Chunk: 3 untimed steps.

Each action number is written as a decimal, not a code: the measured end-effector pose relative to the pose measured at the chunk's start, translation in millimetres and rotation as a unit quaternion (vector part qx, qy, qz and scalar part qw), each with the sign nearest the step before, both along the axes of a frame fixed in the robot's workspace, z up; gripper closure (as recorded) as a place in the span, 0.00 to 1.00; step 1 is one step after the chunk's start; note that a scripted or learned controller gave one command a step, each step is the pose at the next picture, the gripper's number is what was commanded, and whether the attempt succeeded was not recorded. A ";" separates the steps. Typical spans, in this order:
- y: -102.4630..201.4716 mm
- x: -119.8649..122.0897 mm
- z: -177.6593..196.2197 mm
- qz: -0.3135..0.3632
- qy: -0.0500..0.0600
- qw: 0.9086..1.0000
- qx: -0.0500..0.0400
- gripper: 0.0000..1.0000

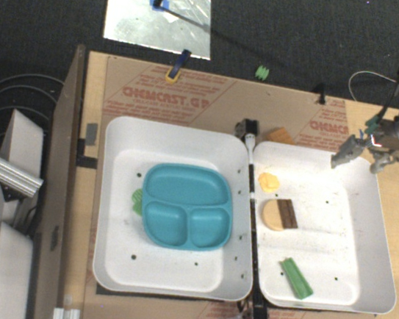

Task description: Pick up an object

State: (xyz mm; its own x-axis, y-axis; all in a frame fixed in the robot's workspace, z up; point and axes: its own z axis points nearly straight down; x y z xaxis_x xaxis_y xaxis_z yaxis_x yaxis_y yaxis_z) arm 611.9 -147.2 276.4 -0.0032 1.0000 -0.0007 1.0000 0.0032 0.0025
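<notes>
Green stick lying nearest in right bin, looking light, stiff, easiest pinching across its narrow width midway; end effector hovering over bin's far right corner, fingers spreading apart, gripping nothing.

Light is bright and fairly even, falling from above. The 2 white bins, left and right, are the brightest areas and verge on washed out, losing surface detail. A foil sheet at the upper centre of the frame shows patchy glare. Shadows are soft and short: a faint one lies under the blue tray, and thin ones along the bin rims. The dark floor at upper left is grainy. Overall sharpness is modest; the hand at the right edge looks slightly blurred. The worktop lettering stays readable.
</notes>
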 end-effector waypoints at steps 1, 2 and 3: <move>33.3 -19.2 -115.7 0.001 0.005 1.000 0.002 0.00; 41.9 -29.5 -188.6 -0.002 -0.003 1.000 0.001 0.00; 21.3 61.5 -171.8 0.002 -0.005 1.000 -0.001 0.00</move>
State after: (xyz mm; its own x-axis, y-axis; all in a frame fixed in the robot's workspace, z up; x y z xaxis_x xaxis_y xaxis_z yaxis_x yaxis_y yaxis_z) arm 673.5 -125.9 104.6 -0.0068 1.0000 -0.0033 0.9999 0.0069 0.0133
